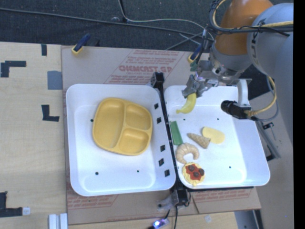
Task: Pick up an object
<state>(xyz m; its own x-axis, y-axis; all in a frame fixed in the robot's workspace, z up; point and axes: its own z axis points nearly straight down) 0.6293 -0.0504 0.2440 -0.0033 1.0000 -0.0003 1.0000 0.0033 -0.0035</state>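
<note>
The arm (257,27) reaches in from the right, and its end effector (195,90) sits above the back left part of the right bin (248,166). A yellow banana (188,105) hangs from the end effector, its upper end caught between the fingers, which are closed narrowly on it; the banana's lower end points down and left, near the bin's left wall, and whether that end touches the bin floor cannot be told. On the floor of the right bin lie a green strip (176,133) along the left wall, a tan cone-shaped piece (198,140), a pale yellow oval piece (213,135) just beside the cone, a croissant (187,152) nearer the front, and a small round yellow item with red and dark toppings (193,173) at the front. The left bin (81,175) holds a yellow divided plate (122,126), lying flat toward its middle. Both bins rest on a cardboard sheet (138,66) on the bench (24,151), and dark cables (157,20) run across the surface behind.
</note>
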